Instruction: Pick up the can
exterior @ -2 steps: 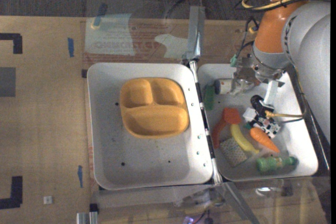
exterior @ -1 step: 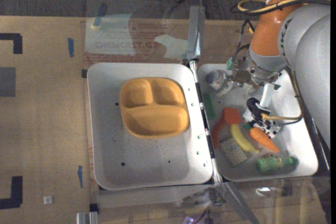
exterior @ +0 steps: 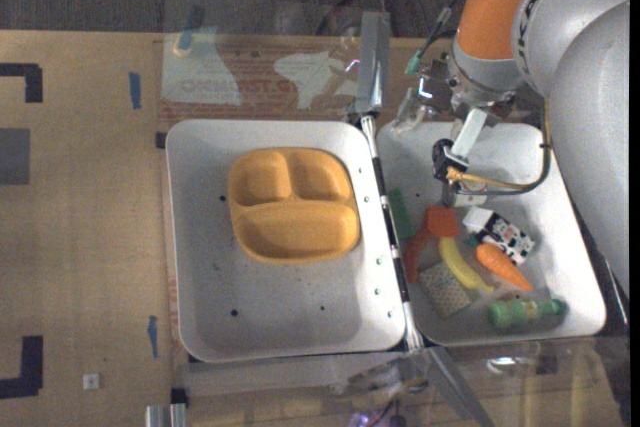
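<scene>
Banana (exterior: 462, 265), carrot (exterior: 500, 267), green bottle (exterior: 525, 312) crowd R bin (exterior: 505, 155).

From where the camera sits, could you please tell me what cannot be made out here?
- Can: camera view; the white-and-black item is probably it, but it is too small to confirm or to read its label.
- Right bin: camera view; the arm covers its far right corner.
- Red item: camera view; small and blurred, so its shape is unclear.
</scene>
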You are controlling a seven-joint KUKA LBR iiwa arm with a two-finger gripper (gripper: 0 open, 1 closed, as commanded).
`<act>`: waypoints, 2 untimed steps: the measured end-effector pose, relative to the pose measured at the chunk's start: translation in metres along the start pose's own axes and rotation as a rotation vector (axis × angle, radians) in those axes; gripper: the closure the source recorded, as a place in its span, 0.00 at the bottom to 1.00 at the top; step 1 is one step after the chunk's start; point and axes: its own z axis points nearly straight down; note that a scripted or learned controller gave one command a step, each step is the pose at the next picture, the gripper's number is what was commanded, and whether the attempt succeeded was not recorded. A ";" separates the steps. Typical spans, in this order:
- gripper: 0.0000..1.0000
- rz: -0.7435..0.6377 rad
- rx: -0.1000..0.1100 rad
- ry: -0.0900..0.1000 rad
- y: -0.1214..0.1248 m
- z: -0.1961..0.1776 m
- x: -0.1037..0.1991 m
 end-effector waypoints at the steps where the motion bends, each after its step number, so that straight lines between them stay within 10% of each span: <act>1: 0.00 0.112 -0.004 0.000 -0.007 0.098 -0.132; 2: 0.00 0.113 -0.004 0.000 -0.007 0.098 -0.132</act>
